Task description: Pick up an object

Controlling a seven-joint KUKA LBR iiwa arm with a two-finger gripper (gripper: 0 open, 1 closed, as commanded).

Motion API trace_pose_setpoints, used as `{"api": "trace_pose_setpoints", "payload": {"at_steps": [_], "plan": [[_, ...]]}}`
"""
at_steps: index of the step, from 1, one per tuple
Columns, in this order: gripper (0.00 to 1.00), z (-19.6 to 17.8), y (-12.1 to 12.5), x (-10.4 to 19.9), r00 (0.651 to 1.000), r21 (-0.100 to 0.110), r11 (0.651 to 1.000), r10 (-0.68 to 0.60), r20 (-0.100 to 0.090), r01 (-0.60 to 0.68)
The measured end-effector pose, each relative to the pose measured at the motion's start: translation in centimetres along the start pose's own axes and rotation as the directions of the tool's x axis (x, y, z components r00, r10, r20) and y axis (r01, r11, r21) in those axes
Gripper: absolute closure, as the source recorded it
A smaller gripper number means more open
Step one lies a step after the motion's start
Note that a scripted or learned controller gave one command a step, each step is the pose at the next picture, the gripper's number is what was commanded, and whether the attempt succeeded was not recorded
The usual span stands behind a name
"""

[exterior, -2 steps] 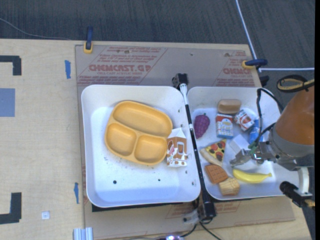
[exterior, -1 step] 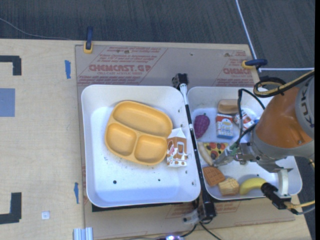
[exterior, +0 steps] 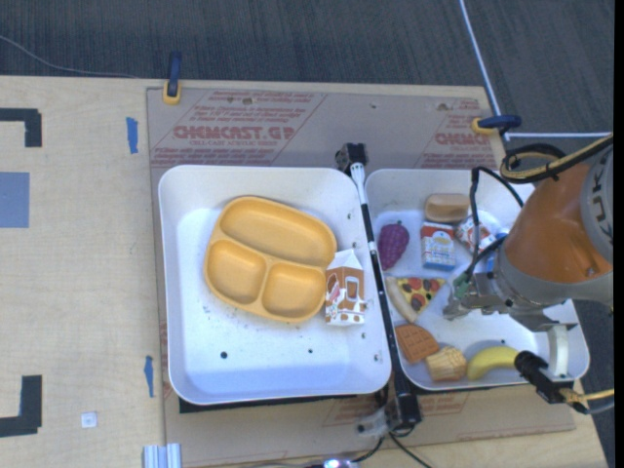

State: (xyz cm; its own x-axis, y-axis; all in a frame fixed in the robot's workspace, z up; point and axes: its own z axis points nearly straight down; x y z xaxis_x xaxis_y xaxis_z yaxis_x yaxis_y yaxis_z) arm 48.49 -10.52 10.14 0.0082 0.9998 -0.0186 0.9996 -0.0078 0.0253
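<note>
2 white bins [exterior: 195,359] on bench [exterior: 78,261]

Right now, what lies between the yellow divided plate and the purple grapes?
In the camera view, a small carton leans beside the yellow divided plate, then the bins' adjoining rims, before the purple grapes.

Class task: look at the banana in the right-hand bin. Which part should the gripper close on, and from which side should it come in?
Grip the banana at its thick middle, coming straight down from above. It lies flat along the near rim of the right bin, curved ends turned up, so fingers closing across its narrow width would probably hold best. The waffle piece crowds its left end; the middle has more room.
</note>
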Motion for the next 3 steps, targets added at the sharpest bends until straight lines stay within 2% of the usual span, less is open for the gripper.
{"api": "trace_pose_setpoints", "payload": {"at_steps": [1,2,3], "plan": [[1.0,-8.51,-0.32,7.88,1.0,0.023,1.0,-0.01,-0.02,0.01],[0.0,-8.49,-0.34,7.81,1.0,0.024,1.0,-0.008,-0.019,0.009],[0.0,-8.49,-0.34,7.81,1.0,0.024,1.0,-0.008,-0.019,0.009]]}}
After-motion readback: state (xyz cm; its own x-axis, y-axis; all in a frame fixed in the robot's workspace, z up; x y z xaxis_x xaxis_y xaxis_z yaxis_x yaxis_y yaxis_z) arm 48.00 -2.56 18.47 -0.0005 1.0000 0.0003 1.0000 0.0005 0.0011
